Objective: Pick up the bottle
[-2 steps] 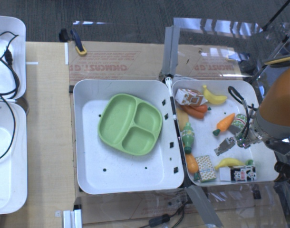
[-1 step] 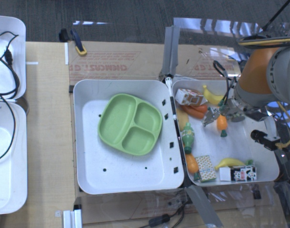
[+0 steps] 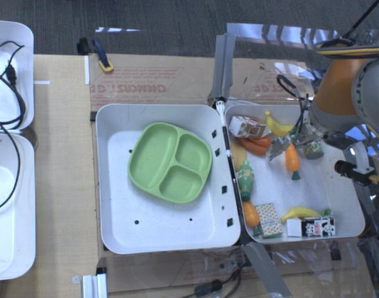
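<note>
The bottle (image 3: 245,180) is small and green with a pale label, lying in the right bin (image 3: 338,194) against its left wall. My gripper (image 3: 294,146) hangs over the upper middle of that bin, to the right of the bottle and a little beyond it. Its grey fingers (image 3: 277,149) stand apart, open, on either side of the top of an orange carrot (image 3: 292,159). The bottle lies apart from the gripper, untouched.
The right bin also holds a small carton (image 3: 247,127), two bananas (image 3: 276,124) (image 3: 299,213), a red-orange vegetable (image 3: 256,145), an orange piece (image 3: 250,214), a snack box (image 3: 268,220) and a milk carton (image 3: 311,227). A green divided plate (image 3: 170,162) lies in the left bin (image 3: 115,222).
</note>
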You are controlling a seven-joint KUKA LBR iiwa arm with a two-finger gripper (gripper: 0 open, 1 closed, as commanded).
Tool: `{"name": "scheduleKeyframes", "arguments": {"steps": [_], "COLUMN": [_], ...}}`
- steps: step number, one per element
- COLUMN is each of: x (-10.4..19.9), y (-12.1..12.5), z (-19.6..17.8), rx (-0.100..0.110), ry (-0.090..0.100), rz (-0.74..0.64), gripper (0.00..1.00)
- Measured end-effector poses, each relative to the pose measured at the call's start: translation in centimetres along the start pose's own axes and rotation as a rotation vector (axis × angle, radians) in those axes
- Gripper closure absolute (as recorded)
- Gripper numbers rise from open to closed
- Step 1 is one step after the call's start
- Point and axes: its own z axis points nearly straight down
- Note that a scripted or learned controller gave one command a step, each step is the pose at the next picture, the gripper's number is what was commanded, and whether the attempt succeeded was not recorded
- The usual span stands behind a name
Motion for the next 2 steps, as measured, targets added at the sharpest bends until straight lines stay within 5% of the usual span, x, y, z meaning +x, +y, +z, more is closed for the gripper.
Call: {"name": "scheduleKeyframes", "arguments": {"steps": [1, 2], "x": [2.0, -0.2], "y": [-4.6, -3.9], "z": [0.2, 0.2], "rx": [0.002, 0.001], "ry": [0.003, 0.005], "rz": [-0.141, -0.105], "gripper": [0.0, 0.0]}}
